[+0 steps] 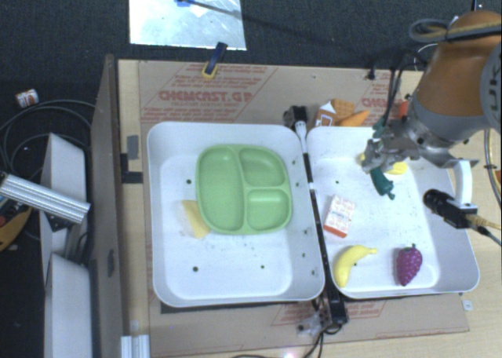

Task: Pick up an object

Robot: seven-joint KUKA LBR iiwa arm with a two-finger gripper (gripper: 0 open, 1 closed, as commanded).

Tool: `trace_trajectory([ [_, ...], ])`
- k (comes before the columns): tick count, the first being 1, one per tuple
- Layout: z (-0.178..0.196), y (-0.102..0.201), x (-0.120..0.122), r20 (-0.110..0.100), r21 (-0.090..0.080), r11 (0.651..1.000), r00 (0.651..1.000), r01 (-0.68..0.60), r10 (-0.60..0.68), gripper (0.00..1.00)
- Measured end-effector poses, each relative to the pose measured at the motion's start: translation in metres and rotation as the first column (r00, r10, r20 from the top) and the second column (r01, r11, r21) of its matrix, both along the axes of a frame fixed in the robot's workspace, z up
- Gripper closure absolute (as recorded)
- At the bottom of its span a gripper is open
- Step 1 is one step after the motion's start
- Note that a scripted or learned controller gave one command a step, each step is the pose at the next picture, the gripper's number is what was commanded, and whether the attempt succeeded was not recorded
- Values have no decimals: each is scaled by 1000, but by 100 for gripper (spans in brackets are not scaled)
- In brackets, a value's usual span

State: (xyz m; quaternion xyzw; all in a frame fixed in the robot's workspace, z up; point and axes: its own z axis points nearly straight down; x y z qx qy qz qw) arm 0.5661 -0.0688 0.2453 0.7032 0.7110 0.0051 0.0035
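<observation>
My gripper (pixel 382 166) hangs over the upper right part of the right bin (pixel 455 266), its dark teal fingers (pixel 383 183) pointing down beside a small yellow object (pixel 397 167). Whether anything sits between them I cannot make out. On the bin floor below lie a small white and red carton (pixel 340 216), a yellow banana (pixel 352 261) and a purple grape bunch (pixel 408 264). An orange carrot-like piece (pixel 354 118) rests at the bin's far rim.
The left bin (pixel 169 270) holds a green divided plate (pixel 242 189) and a pale yellow piece (pixel 194 218). A black cylinder (pixel 447 208) on the arm juts over the right bin's right side. Cables run behind the bins.
</observation>
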Motion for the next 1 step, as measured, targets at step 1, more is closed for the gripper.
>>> trace_trajectory([
  [1,-31,49,3,-13,0,1000,1000,2,-2,100],
])
